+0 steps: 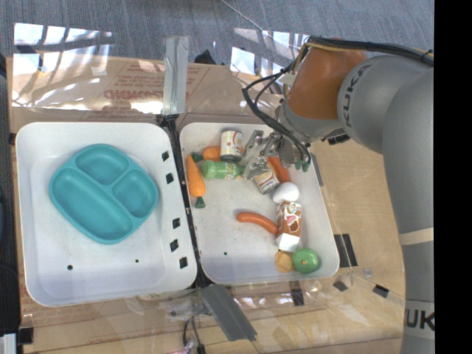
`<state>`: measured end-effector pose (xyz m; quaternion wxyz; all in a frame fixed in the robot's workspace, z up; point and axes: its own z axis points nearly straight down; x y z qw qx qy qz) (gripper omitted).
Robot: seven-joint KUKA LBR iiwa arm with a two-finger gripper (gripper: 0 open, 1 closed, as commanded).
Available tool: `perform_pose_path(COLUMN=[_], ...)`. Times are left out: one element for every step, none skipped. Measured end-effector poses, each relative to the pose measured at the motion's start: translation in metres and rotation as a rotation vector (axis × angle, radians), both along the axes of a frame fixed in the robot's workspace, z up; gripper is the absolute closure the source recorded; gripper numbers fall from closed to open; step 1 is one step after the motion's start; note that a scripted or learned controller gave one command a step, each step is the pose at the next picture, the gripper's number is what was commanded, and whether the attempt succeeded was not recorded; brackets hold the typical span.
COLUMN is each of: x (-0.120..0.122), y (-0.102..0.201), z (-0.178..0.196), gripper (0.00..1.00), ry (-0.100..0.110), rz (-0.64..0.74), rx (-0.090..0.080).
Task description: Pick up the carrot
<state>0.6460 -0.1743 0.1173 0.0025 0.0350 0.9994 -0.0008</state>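
The carrot [195, 178] lies in the right bin [221, 260], close to that bin's left wall, a little left of the middle of the frame. It is long and thin. It runs almost straight up and down in the frame, leaning just a bit. The orange part is on top and the small dark green end points to the bottom of the frame.

The gripper [260, 159] hangs over the upper middle of the same bin, under the arm's orange band [318, 80]. It is a tangle of shiny metal there, and I can't make out if it is spread apart or pressed together. I see nothing held in it.

So the carrot is to the left of the gripper and a little lower in the frame. They are apart, not touching. A green bottle [221, 170] lies on its side between them, and its left end comes right up near the carrot. A small can [231, 144] sits just above the bottle.

There is 1 arm, so that arm must do the job. I think it has to slide left past the bottle, then come down across the carrot's thin middle, squeezing from the left and right sides.

Watch out: 1 more orange stick [279, 169] lies just right of the gripper. I can't say what it is, but it is nearer and could be grabbed by mistake.
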Motion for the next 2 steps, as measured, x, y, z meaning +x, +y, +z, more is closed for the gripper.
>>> perform_pose_path(x=[-0.056, -0.027], y=[0.026, 0.009], z=[0.096, 0.255], gripper=[1.00, 1.00], ry=[-0.006, -0.009], rz=[0.006, -0.129], rx=[-0.001, -0.002])
